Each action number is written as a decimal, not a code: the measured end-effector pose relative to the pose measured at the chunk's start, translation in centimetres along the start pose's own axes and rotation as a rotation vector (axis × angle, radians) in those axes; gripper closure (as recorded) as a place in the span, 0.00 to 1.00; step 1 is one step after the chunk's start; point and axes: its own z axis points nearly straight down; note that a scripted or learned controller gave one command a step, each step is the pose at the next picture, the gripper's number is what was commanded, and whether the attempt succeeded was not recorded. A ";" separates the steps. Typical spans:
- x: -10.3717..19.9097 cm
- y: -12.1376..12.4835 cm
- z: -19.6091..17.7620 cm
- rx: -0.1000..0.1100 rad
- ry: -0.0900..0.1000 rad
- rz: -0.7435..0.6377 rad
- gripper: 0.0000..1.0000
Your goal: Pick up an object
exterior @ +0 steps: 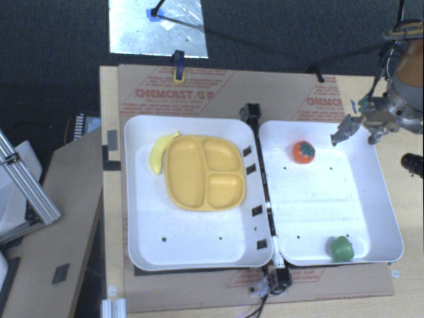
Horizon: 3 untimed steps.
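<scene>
Gripper (358,131) hangs over the far right corner of the right bin (381,177), fingers spread apart with nothing between them, so we read it as open and empty. We count three candidates for the pick. Closest is the toy tomato (303,152), red-orange with a green top, just to the gripper's left and slightly nearer the camera, sitting alone on bare bin floor. That isolation makes it the easy target, in our judgement: clear space on all sides for the fingers to straddle it. Second is a green toy (342,248), roughly round, well apart from the gripper, toward the near edge of the same bin; we can't tell what it models. It lies close to the bin's front wall, which could crowd one finger. Third group is across the divider, far to the gripper's left in the left bin (136,197): a yellow divided plate (202,173) with three compartments, lying flat, and a yellow banana (159,152) tucked against the plate's far left rim, touching or nearly so. Flat plate gives little to pinch; the banana is hemmed in by the plate on one side. Both look harder. Arm enters from the right, so right-bin items need the least reach. We judge the task not yet started in terms of contact: the gripper is above the bin, beside the tomato, not over it. Next move probably calls for a short shift left, then descent. Risk: the round tomato rolling out of a closing pinch.
</scene>
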 end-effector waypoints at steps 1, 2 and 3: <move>0.0 0.2 -0.7 -0.011 -0.002 -0.003 0.00; -0.1 0.7 5.5 -0.008 -0.001 -0.001 0.00; 0.0 1.2 11.7 -0.007 -0.001 0.000 0.00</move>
